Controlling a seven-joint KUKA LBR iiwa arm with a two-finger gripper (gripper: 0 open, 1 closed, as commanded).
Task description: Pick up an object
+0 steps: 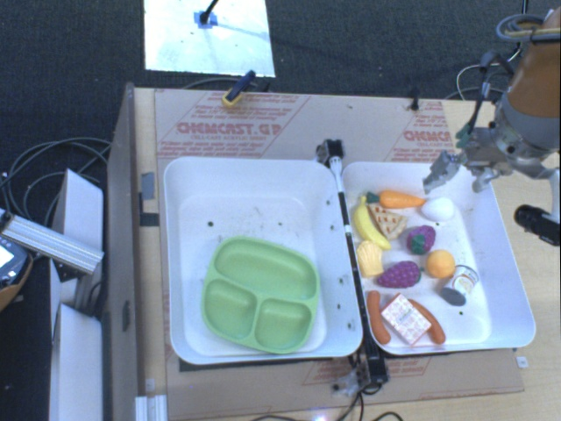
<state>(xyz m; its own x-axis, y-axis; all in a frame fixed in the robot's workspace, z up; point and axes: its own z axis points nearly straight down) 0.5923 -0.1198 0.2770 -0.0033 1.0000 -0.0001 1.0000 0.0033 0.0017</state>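
Observation:
The right bin holds several toy foods: a carrot, a white egg, a banana, a pizza slice, two purple grape bunches, an orange, a small can and a red-and-white box. My gripper hangs over the far edge of this bin, just above and to the right of the egg. Its two fingers stand spread and open with nothing between them.
The left bin carries a green three-compartment plate. A black divider rail runs between the bins. A sausage and an orange stick-shaped toy lie by the box. Cables and boxes sit off the bench at left.

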